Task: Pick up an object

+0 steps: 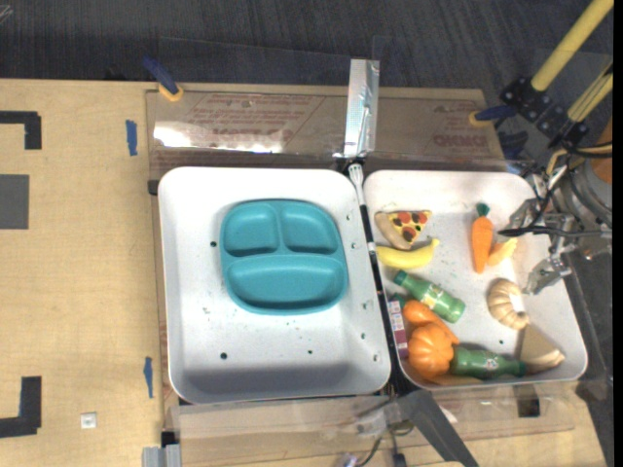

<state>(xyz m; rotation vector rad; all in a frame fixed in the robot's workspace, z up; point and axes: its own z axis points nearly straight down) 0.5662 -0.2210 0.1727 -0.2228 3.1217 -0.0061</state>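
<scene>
Hovering at the right bin's [574,334] right edge, the gripper [545,261] has fingers whose spread I cannot tell; a croissant [506,303] lies just below-left.

- Arm [594,197]: grey rounded housing, seen partly at the frame's right side.
- Orange patch on its upper right, at the frame edge.
- Gripper [547,251]: bare silvery metal parts, thin and angular, with dark fittings.
- Thin black cables loop around the wrist section above the metal parts.
</scene>
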